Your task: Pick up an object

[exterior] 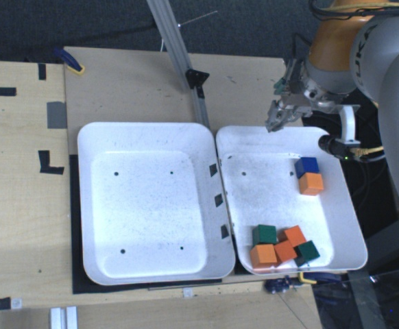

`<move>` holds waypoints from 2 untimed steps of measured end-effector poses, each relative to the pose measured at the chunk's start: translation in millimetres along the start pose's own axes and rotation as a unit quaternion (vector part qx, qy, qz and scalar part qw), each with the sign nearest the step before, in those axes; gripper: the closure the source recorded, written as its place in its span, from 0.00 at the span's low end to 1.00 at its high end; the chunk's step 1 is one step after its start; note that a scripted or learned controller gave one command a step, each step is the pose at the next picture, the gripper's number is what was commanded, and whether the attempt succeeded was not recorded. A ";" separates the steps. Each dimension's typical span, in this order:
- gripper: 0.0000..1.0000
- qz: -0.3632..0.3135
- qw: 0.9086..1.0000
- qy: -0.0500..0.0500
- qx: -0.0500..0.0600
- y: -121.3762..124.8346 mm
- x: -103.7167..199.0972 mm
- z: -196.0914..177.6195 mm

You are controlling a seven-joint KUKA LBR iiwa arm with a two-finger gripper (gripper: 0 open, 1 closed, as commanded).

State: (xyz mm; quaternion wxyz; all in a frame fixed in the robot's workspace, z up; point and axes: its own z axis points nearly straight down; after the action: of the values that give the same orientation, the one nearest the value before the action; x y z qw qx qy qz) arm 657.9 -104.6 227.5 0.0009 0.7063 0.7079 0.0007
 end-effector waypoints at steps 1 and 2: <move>1.00 -0.001 1.000 0.000 0.002 -21.5 45.3 9.5; 1.00 -0.002 1.000 0.001 0.003 -45.0 95.7 -4.0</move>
State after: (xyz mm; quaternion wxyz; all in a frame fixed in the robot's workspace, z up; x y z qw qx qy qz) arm 612.7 -8.9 231.3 -0.0016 0.7049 0.7094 -0.0003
